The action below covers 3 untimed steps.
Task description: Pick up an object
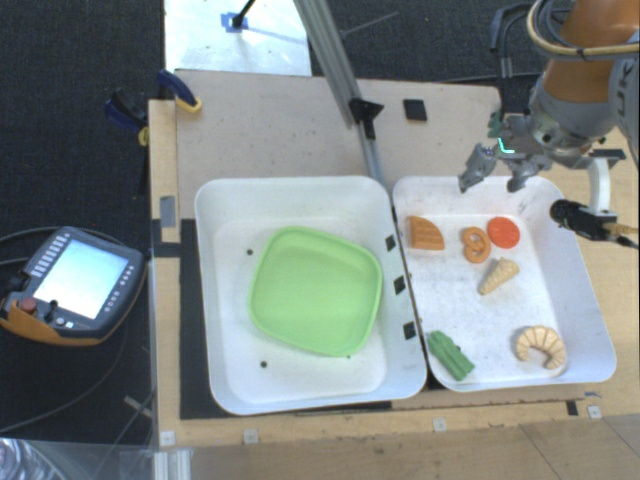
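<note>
Two fingers of my pincer (497,176) hang spread and bare over the right bin's (590,298) far rim; the red disc (504,232) (beside the pretzel (476,244)) lies just below them, untouched.

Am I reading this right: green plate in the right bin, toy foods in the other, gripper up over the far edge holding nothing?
Not quite: the green plate lies in the left bin, not the right. The camera view shows the toy foods, such as the croissant and the pretzel, in the right bin. The gripper does sit open over that bin's far edge, holding nothing.
</note>
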Tool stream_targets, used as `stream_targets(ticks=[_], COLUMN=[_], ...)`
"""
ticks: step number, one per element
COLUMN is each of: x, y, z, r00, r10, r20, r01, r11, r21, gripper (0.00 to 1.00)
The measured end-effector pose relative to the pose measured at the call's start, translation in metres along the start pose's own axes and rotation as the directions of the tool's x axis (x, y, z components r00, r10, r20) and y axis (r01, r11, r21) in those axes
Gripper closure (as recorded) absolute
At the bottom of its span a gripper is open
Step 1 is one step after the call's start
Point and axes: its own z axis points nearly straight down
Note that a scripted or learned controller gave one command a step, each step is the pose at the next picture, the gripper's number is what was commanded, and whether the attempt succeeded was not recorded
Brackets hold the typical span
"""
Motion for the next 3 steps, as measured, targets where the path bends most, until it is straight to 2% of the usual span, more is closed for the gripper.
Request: stream_targets(ticks=[1,2,3], x=[0.0,0.001,-0.002], y=[0.0,0.0,-0.002], z=[0.0,0.041,0.103], r00=[1.0,1.0,1.0], r10=[0.0,0.0,0.001], r20=[0.0,0.0,0.0], r01=[0.0,0.0,-0.001], r11=[1.0,1.0,1.0], r21=[0.0,0.002,0.005], gripper=[0.0,0.0,0.0])
